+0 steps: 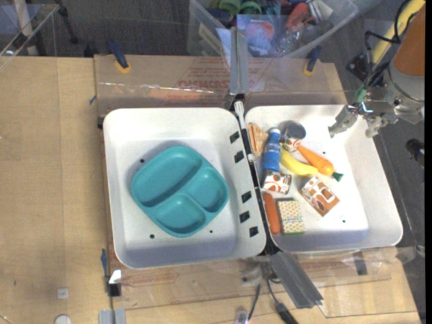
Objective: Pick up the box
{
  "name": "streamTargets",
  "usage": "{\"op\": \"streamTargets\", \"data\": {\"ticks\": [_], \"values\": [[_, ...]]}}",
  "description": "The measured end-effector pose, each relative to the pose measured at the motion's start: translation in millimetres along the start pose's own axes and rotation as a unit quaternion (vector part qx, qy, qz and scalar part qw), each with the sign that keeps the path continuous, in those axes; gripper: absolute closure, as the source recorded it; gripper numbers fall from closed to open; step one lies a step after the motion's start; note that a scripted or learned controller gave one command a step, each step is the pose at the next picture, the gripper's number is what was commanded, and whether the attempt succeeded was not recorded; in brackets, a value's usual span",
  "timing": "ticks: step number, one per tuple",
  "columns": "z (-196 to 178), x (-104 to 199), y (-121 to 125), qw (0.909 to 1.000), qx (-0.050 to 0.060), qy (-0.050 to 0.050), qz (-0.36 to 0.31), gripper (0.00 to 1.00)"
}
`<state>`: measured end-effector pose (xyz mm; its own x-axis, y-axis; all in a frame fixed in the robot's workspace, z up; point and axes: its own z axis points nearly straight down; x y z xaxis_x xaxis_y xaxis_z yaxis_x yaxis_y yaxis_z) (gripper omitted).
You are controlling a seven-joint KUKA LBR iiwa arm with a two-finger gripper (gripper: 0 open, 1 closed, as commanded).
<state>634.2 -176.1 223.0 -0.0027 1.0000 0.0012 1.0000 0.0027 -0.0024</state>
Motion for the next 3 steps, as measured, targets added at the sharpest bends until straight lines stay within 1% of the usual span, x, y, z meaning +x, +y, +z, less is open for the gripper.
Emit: {"op": "streamTargets", "data": {"ticks": [1, 2, 3], "values": [[105, 37, 23, 0.9964, 0.0, 0.0, -0.084, 0.0], [88, 56, -59, 0.9885, 0.0, 0.0, -0.151, 0.0], [134, 75, -55, 0.9561, -0.005, -0.003, -0.293, 0.0]]}}
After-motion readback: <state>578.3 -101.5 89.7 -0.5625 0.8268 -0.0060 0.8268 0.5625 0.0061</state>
